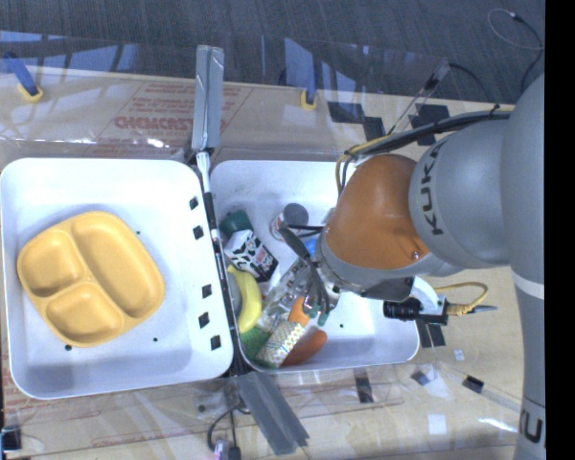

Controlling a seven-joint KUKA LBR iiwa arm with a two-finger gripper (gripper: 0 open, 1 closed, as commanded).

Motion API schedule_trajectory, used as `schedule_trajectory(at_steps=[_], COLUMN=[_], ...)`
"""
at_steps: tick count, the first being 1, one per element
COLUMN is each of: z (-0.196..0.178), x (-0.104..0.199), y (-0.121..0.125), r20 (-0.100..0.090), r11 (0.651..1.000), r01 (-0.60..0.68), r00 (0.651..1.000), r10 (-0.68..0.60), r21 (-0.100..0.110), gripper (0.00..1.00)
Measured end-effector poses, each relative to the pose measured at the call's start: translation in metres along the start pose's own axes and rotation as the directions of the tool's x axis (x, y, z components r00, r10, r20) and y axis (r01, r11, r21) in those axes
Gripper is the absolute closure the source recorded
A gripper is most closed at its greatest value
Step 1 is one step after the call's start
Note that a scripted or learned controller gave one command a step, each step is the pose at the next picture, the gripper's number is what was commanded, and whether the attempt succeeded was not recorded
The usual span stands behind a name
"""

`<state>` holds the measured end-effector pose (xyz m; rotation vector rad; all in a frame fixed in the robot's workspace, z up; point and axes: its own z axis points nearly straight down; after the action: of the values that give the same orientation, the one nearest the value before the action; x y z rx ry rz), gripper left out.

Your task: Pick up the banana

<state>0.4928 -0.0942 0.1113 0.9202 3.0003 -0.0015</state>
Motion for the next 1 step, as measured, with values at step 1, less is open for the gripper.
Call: schedule_trajectory(at_steps=[1], z=[0.0000], x=[0.0001], y=[0.0001], r20=[0.000], r11=[1.000], r01=[0.000], r00=[1.000], r10=[0.000], r21=[0.000], gripper=[0.00])
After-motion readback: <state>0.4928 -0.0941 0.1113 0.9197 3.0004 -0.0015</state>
